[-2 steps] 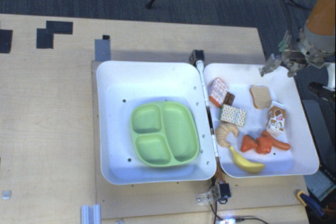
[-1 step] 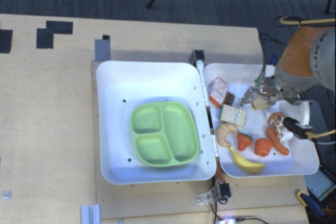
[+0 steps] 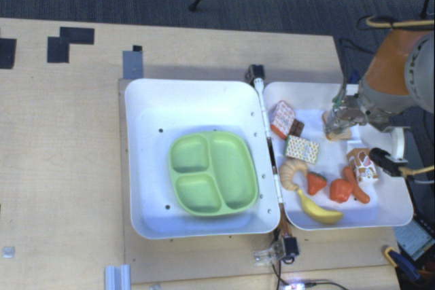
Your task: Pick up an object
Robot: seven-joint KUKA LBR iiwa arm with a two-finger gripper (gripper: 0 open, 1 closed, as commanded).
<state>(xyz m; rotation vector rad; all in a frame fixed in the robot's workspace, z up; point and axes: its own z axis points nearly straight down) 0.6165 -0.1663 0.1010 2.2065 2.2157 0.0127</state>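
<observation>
from above, the grey arm with its orange band (image 3: 393, 64) reaches into the right white bin (image 3: 401, 214), its gripper (image 3: 338, 122) low near the far edge. whether it is spread or closed i cannot tell. the toys lie nearer me: a checkered cracker block (image 3: 302, 149) just beside it, a yellow plastic banana (image 3: 317, 208) well apart. a green divided plate (image 3: 213, 173) sits in the left white bin (image 3: 146, 146).

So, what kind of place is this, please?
Probably a robotics lab bench for grasping tests. Two white bins sit side by side on a wooden bench, toy food such as a banana lies in one, and the gripper reaches in.
</observation>
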